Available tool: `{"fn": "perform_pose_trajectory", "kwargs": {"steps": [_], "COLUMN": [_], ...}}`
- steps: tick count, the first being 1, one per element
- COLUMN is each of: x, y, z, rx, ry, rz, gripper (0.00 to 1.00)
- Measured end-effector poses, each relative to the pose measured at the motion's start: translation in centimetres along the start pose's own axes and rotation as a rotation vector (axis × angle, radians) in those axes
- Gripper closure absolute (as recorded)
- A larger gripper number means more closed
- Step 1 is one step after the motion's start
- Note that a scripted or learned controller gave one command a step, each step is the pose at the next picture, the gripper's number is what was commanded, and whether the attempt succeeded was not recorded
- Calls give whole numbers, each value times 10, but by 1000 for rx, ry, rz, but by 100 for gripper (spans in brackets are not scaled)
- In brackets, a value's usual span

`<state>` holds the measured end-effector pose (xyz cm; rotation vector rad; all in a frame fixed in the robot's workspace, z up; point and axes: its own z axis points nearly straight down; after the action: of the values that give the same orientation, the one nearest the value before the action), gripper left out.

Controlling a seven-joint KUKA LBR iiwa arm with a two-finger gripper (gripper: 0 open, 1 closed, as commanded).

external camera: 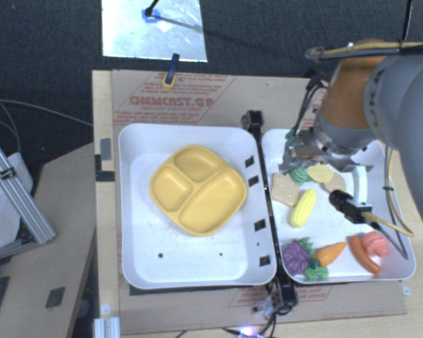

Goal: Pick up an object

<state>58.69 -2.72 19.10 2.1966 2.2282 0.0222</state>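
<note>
Although no particular object is named by the task, the likeliest candidate is judged to be the small green toy piece (300, 175), which lies at the far end of the right bin (324, 228), close to the wall that adjoins the left bin (137, 259). The gripper (296, 159) is seen low over this spot, just above or touching the green piece; which of the two cannot be told, nor can it be told whether the gripper is open or closed, and nothing is shown to be held. Just beside the green piece lie a pale yellow piece (321, 173) and a beige slice (284, 189), with a toy corn cob (304, 208) nearer the camera. A purple and green piece (300, 256), a toy carrot (332, 252) and a pink and orange piece (370, 249) are ranged along the near wall. A yellow divided plate (197, 189) is borne by the left bin. The toys are presumed to be light, stiff plastic with smooth skins, so little force should be needed, though slipping is to be expected. The green piece would best be taken across its narrowest width, clear of its crowded neighbours; the corn cob would be gripped across its middle.
</note>
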Motion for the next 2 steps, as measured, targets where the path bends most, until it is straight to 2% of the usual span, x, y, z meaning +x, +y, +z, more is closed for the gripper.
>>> {"fn": "perform_pose_trajectory", "kwargs": {"steps": [1, 2], "x": [77, 71], "y": [46, 44], "z": [7, 7], "rx": [13, 17], "ry": [0, -2], "rz": [2, 9], "gripper": [100, 0]}}
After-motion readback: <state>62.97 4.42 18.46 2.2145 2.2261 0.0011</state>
